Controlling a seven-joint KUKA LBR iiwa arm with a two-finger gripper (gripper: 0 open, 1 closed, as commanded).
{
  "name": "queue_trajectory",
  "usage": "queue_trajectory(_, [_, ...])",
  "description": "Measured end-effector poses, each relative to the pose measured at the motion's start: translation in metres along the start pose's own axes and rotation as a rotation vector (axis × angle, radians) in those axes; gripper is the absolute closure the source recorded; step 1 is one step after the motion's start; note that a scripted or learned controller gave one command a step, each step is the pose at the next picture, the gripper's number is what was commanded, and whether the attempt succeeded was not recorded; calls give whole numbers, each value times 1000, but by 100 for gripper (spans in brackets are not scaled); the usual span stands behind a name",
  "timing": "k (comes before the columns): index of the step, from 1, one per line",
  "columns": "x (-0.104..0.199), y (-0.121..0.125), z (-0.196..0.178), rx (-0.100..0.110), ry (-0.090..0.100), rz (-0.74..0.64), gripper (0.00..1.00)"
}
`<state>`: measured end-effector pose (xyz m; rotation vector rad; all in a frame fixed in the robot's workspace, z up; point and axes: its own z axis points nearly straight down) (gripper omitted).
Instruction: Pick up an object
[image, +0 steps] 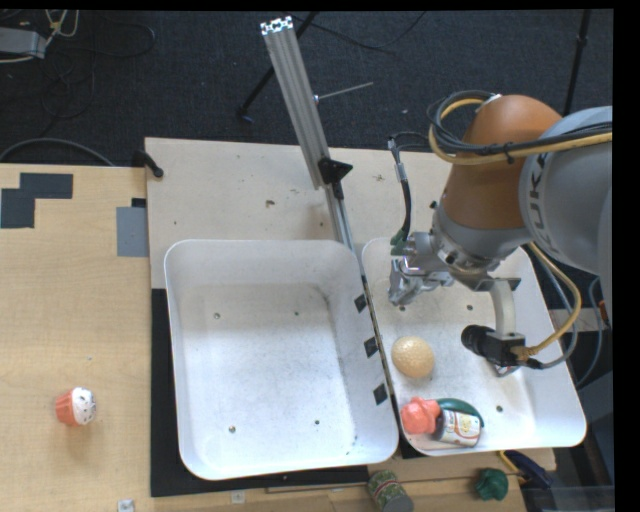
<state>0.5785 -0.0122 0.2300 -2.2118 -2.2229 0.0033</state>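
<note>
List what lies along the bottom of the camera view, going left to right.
Small orange-and-white toy on the wooden bench → left white bin → dark round object below the bins → red-capped bottle lying in the right bin → green object at the bench edge.

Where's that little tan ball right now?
The tan ball lies in the right-hand bin, close to its left wall, just below the claw and above the red-capped bottle.
</note>
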Motion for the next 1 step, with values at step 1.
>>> queue_trajectory(1, [56, -6, -8, -3, 0, 0, 100])
